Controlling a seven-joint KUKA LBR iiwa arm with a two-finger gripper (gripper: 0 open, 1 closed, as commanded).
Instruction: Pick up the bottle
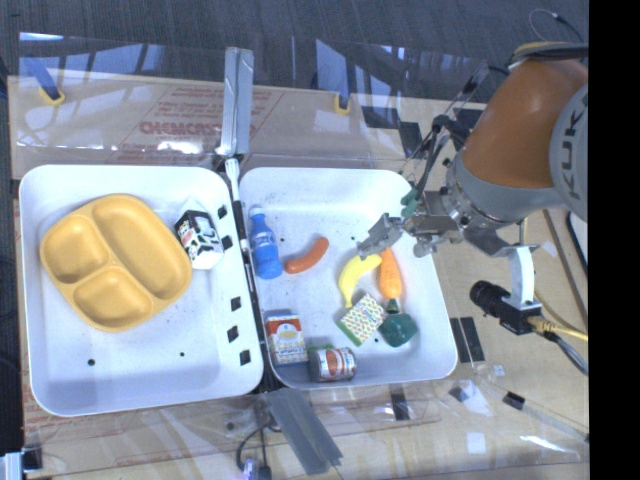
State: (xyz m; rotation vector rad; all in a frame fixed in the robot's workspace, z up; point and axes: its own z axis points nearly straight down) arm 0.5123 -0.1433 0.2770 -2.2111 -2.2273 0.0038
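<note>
Blue plastic bottle with white cap (264, 244) lies flat in right white bin (428, 360), hard against its left wall, just beside orange-red sausage toy (306, 255). Nothing on it, untouched. Pincer (383, 234) sits over the right half of the same bin, above yellow banana toy (354, 275) and orange carrot toy (390, 274), well apart from bottle. Pincer state: cannot tell, too small and dark against the arm. Nothing visibly held.

Progress, judged: early. No approach to bottle made, no grasp, no lift. Left to do: cross bin leftward, line up over bottle, descend, close, raise. Wall next to bottle likely makes the grasp tight.

Counts: one bottle, one sausage, one banana, one carrot, one green-patterned square packet (361, 318), one dark green lump (398, 330), one red-white small carton (286, 338), one tin can on its side (332, 363). Left white bin (60, 388): one yellow divided plate (113, 259), one black-white small carton (200, 236). Two bins on tabletop (150, 118).
</note>
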